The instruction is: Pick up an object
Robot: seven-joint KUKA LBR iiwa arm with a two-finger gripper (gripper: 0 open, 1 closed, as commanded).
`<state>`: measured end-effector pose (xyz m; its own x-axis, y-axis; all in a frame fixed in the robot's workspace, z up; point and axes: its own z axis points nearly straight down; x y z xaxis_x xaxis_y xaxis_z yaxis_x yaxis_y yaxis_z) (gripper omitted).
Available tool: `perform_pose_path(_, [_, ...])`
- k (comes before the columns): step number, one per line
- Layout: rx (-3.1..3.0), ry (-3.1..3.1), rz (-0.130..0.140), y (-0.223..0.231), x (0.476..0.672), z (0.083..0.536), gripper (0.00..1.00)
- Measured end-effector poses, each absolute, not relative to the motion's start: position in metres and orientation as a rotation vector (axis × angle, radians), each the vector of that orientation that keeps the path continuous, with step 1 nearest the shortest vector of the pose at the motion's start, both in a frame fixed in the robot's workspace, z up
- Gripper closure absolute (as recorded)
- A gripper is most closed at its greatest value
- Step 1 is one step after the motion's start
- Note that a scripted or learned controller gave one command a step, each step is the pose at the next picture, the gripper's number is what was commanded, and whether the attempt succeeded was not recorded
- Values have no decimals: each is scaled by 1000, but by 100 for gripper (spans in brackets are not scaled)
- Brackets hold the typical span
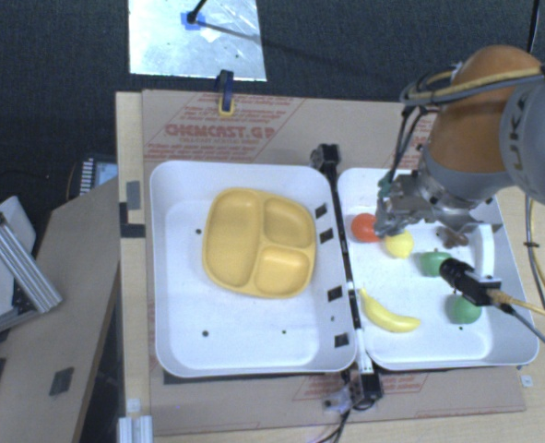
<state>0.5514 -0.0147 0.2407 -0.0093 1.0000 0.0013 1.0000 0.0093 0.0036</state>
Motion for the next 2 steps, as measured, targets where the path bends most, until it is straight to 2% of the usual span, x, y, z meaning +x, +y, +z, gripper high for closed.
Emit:
perform_pose_path(1, [2210, 2232, 6, 34, 569, 247, 100])
perform_pose_path(2, [2211, 2231, 6, 79, 596, 240, 100])
